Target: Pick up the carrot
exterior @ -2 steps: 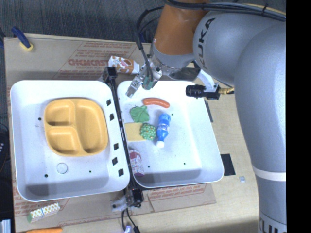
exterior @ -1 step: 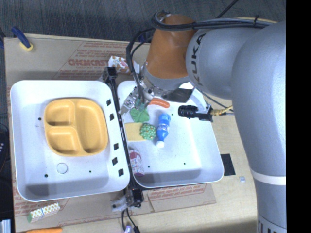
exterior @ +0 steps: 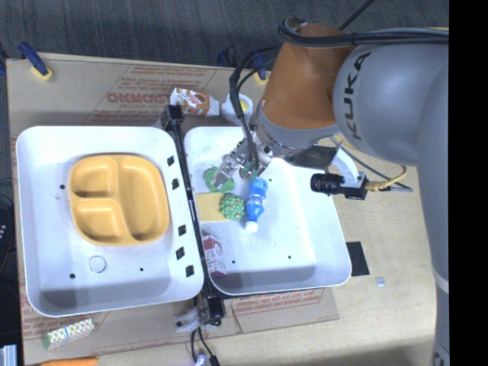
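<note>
My gripper [exterior: 235, 168] hangs low over the back left part of the right bin [exterior: 320, 239], under the arm's orange band. It sits just above a flat green piece [exterior: 213, 179] and next to a blue bottle [exterior: 256, 197] with a white cap. I see nothing clearly held in it. No orange carrot shape is plain among the things in the right bin; the arm hides the bin's back part. A thin orange sliver [exterior: 72, 361] lies on the bench at the bottom left edge of the view, and I cannot tell what it is.
A knobbly green item [exterior: 231, 206] and a yellow card [exterior: 206, 206] lie left of the bottle. A red and white packet [exterior: 212, 252] rests by the bin's left wall. The left bin [exterior: 46, 280] holds a yellow divided plate [exterior: 118, 198]. A brown packet [exterior: 191, 101] lies behind the bins.
</note>
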{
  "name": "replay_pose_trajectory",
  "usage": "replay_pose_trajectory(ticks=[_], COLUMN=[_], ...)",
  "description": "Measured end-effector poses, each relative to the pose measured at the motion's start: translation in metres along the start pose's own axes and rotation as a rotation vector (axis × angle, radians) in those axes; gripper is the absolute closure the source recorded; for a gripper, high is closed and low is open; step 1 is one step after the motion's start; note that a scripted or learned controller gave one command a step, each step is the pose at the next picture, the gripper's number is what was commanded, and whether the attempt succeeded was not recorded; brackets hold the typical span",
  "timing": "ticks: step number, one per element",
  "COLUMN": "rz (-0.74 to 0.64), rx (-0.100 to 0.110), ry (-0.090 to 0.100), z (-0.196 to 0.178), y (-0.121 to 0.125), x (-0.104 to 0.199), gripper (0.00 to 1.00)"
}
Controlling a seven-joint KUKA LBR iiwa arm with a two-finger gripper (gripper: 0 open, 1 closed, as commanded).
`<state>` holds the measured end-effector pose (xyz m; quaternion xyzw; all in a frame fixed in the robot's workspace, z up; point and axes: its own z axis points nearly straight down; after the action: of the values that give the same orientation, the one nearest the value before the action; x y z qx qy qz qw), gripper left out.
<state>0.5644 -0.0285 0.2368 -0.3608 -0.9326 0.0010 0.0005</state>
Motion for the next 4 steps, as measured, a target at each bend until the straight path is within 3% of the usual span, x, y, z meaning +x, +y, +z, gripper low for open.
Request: replay_pose_trajectory(ticks=[1,2,3,4], rz=[0.189,0.106,0.034,0.186], rx=[0.002,-0.001,0.001,-0.002], ry=[0.003,0.0,0.002,-0.001], z=[0.046,-0.04,0.025,-0.059], y=[0.006,-0.025,0.014,-0.028], x=[0.062,0.064,0.133,0.093], gripper=[1.0,1.0,1.0,1.0])
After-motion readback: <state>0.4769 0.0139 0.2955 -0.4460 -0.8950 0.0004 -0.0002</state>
